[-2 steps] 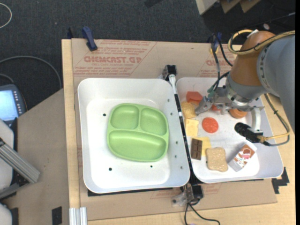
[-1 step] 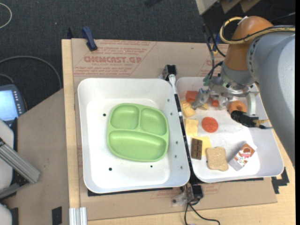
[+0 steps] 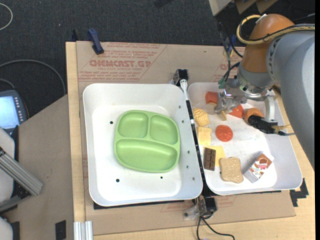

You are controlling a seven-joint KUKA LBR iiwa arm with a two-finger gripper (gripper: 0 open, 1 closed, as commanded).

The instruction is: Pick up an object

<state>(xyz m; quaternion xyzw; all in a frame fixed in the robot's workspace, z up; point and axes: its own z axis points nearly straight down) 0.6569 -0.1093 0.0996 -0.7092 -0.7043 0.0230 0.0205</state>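
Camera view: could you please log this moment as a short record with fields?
left bin: holds a green divided plate
right bin: holds small toy foods
foods: red round piece, slice of bread, small carton, brown bar
pincer: low over the far end of the right bin
held item: none visible

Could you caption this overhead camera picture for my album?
Robot pincer lowered among toy food in the right bin; green plate in the left.
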